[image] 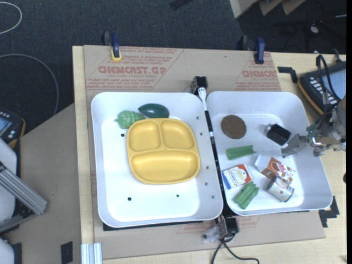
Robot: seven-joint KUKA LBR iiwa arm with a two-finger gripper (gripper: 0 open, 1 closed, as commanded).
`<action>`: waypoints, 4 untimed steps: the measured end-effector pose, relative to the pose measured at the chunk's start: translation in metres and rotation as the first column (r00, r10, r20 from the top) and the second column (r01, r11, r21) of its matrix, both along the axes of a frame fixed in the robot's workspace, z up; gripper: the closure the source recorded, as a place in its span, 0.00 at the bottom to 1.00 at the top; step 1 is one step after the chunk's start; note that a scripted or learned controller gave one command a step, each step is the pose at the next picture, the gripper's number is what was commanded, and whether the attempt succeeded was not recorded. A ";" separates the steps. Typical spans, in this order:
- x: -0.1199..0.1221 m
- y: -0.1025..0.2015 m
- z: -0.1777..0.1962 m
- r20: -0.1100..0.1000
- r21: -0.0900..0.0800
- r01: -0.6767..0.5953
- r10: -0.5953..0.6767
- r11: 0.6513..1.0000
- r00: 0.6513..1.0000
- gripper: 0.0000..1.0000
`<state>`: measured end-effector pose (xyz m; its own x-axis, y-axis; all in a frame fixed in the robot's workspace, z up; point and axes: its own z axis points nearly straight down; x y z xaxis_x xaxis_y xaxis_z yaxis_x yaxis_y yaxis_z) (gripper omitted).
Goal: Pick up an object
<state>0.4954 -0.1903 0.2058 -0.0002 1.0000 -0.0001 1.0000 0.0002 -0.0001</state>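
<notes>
Two shallow white bins sit side by side on the counter point(82, 147), which is topped by a cardboard sheet point(181, 65) printed in red and held at its far edge by two clamps point(115, 45). The left bin point(110, 191) holds a yellow tray point(163, 150) with three compartments; a pale green knobbly item point(129, 119) touches the tray's far left corner, and a dark green oval point(153, 110) lies just beside it toward the bin's far wall. The right bin point(313, 169) holds the loose things open to picking: a brown disc point(234, 126) near the far left, a black block point(278, 133) to its right, a flat green bar point(240, 152) nearer the middle, a red-and-white packet point(237, 176) below that, a ribbed green piece point(247, 194) at the near edge, and a small carton point(279, 169) touching a tilted can point(280, 190) toward the near right. The end effector point(294, 145) enters from the right over the right bin's far right part, its grey tip just beside the black block and above the carton; whether its fingers are spread or pressed together cannot be told, and nothing can be seen between them. Cables point(33, 87) trail over the dark floor at the left.
</notes>
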 end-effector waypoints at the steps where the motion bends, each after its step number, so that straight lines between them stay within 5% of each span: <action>1: 0.001 0.000 0.011 0.003 -0.002 -0.001 0.001 1.000 1.000 1.00; 3: -0.003 0.134 -0.021 -0.003 0.004 -0.008 0.008 1.000 1.000 1.00; 4: -0.015 0.250 -0.022 -0.003 0.006 -0.014 0.014 1.000 1.000 1.00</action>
<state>0.4805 0.0598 0.1843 -0.0137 0.9999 0.0059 0.9999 0.0137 -0.0032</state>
